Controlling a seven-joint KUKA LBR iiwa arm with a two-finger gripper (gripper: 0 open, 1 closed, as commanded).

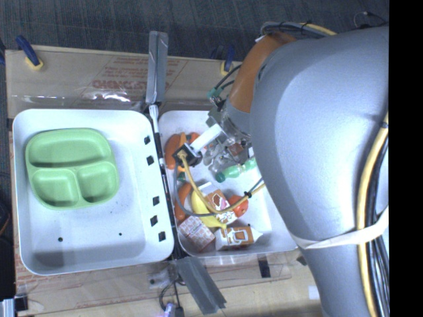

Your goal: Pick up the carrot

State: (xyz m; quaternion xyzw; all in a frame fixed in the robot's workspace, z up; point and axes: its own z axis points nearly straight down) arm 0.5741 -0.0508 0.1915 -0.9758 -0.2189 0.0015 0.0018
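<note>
In the right bin (274, 233), an orange carrot-like piece (174, 146) lies at the far left corner, against the wall. A second long orange piece (180, 202) lies further forward along the same wall, partly under a banana; I cannot tell which of the two is the carrot. My gripper (223, 152) hangs low over the far middle of this bin, just right of the upper orange piece. The wrist and cables hide its tips.
The right bin also holds a yellow banana (202, 215), a green bottle (232, 172), a red piece (239, 207), a printed packet (219, 200) and two brown cartons (195, 233). A green divided plate (71, 167) sits in the left bin (86, 243). The big grey arm covers the right side.
</note>
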